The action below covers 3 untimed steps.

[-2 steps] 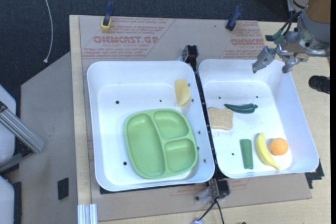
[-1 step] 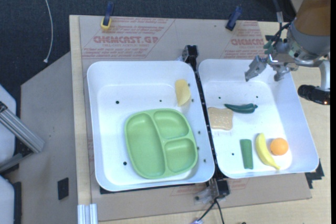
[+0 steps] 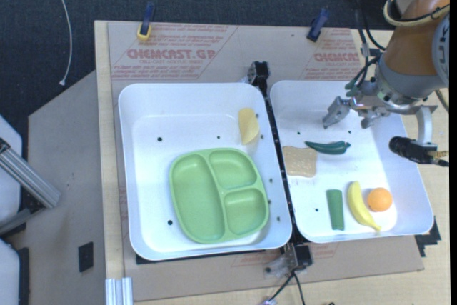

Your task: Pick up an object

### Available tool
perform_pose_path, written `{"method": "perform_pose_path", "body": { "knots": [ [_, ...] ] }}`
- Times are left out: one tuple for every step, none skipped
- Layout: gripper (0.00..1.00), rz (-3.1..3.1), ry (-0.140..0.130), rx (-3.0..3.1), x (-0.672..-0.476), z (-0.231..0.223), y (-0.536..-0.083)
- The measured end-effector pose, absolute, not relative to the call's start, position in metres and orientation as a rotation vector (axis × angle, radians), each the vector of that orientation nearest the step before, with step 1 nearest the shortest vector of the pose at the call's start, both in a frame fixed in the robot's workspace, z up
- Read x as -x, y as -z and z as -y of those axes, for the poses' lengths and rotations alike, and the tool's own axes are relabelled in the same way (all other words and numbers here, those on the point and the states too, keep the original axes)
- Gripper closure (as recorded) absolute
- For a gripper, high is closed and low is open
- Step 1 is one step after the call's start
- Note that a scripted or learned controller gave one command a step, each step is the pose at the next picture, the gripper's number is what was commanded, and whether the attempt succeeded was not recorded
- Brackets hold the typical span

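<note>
Tray [image 3: 214,195]: green, three compartments, in the left bin [image 3: 143,111], far to the claw's left and nearer the camera.
Wedge [image 3: 248,126]: pale yellow piece against the left bin's right wall, well left of the claw at about its level.
Slab [image 3: 299,161]: tan, flat, at the left edge of the right bin [image 3: 410,218], below-left of the claw.
Pepper [image 3: 328,146]: dark green, lying crosswise just below the claw's left finger; the nearest thing, so likely the one to take.
Pepper handling: looks light, smooth and a bit slippery, curved and tapering to a tip. Best pinched across its thick middle, fingers set across its length; near the tip it could squirt out.
Stick [image 3: 334,209]: green, upright bar, well below the claw.
Banana [image 3: 360,206]: yellow, just right of the stick, touching the orange.
Claw [image 3: 351,115]: spread wide, nothing between its fingers, hanging over the right bin's far part, apart from the pepper.
Orange [image 3: 379,199]: round, below the claw and slightly right; would roll if nudged.
</note>
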<state>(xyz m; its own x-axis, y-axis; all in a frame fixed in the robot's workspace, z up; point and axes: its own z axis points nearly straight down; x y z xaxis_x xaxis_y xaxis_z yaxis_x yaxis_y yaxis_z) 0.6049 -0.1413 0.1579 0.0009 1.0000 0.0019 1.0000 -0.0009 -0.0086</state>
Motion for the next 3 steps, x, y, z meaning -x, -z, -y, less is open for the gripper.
{"method": "perform_pose_path", "body": {
  "knots": [
    [0.0,2.219,-0.005,2.216,-0.613,0.138,-0.109],
    [1.0,2.222,0.001,2.221,-0.614,0.139,-0.123],
    [1.0,2.227,0.004,2.223,-0.622,0.131,-0.177]
  ]
}}
